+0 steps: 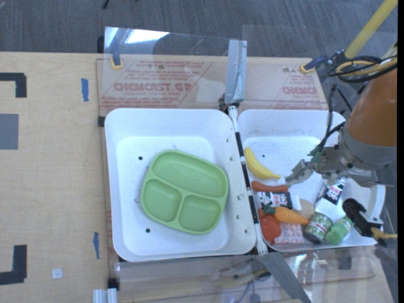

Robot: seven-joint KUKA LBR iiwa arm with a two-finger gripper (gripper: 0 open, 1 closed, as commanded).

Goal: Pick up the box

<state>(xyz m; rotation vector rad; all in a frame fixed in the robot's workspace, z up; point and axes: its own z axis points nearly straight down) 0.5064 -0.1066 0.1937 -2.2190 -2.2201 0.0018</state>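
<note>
The box is small, printed in black, white and red, and lies flat in the right bin, near its left wall. It sits among toy food, just below a red sausage and above a carrot. My gripper hangs over the middle of the right bin, up and to the right of the box and apart from it. It looks open, with one grey finger splayed out to the left and nothing between the fingers. The arm's grey and orange body covers the bin's right side.
A yellow banana lies above the sausage. A red tomato, a pink packet, a can, a green bottle and a white bottle crowd the bin's near side. The left bin holds a green divided plate.
</note>
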